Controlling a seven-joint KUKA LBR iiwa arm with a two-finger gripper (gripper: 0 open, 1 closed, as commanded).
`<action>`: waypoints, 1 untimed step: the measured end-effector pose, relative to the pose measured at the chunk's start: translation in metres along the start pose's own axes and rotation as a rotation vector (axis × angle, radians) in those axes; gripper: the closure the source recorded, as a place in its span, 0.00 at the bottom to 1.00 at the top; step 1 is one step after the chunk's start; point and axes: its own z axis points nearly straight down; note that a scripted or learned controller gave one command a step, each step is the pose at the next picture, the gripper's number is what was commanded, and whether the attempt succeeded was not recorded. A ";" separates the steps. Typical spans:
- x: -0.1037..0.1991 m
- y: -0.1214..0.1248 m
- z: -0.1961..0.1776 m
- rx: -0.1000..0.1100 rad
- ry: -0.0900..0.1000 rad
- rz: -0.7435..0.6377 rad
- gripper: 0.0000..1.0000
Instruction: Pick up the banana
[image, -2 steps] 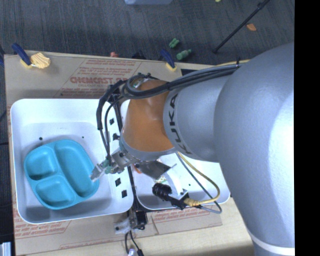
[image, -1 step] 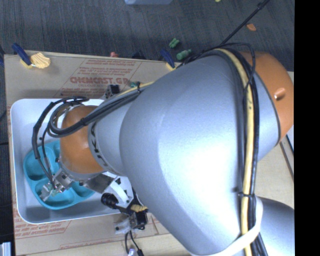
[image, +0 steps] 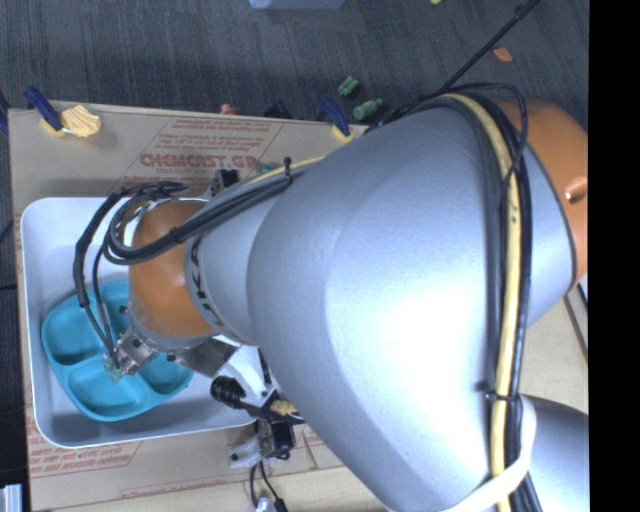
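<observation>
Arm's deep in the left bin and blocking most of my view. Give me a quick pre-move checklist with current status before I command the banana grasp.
1. Banana located: cannot tell. No yellow fruit can be made out in the left bin.
2. Gripper state: cannot tell. The arm covers the tool end.
3. Arm over the target bin: ok. The orange wrist band sits above the left bin.
4. Obstacles in the bin: not ok. A blue sectioned tray lies right under the wrist.
5. Cable clearance: cannot tell. Black cables loop beside the wrist, hanging near the tray.
6. Second bin status: cannot tell, hidden behind the arm.
</observation>
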 end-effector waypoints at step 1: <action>-0.001 -0.001 -0.009 0.005 -0.001 -0.002 1.00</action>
